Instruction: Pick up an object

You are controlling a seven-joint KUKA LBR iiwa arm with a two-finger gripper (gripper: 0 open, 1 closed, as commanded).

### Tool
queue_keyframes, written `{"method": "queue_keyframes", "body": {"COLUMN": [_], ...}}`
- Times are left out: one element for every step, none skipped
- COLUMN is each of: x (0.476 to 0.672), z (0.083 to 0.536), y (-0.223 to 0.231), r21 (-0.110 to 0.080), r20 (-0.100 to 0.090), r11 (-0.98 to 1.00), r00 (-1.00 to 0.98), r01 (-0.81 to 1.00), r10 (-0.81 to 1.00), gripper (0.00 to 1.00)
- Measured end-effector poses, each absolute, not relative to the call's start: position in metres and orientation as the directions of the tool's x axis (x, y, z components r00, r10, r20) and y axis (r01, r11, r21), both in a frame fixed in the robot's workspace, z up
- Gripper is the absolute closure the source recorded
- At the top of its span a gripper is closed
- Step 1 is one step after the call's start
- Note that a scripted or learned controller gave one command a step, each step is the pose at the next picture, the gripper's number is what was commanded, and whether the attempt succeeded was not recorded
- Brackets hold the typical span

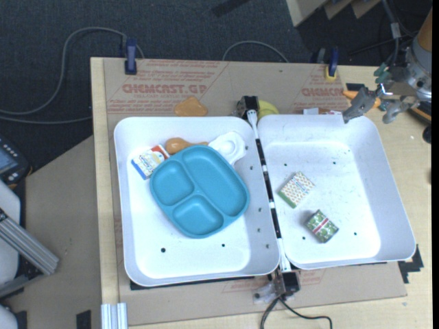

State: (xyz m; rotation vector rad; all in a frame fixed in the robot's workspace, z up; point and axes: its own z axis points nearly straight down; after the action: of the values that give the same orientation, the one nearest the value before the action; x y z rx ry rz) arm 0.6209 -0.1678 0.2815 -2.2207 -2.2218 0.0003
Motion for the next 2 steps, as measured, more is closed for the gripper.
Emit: {"method": "queue_keyframes", "body": {"x": [0.570, 0.508], "z": [0.137, 0.141], "y": [-0.121, -0.105], "r21": [-0.017, -0.007], "r20": [0.006, 0.003], "r11": [0.001, -0.002], "r00": [-0.001, 0.002], "r01": [1.000, 1.000], "r10": [1.000, 1.000], "gripper": [0.00, 0.00]}}
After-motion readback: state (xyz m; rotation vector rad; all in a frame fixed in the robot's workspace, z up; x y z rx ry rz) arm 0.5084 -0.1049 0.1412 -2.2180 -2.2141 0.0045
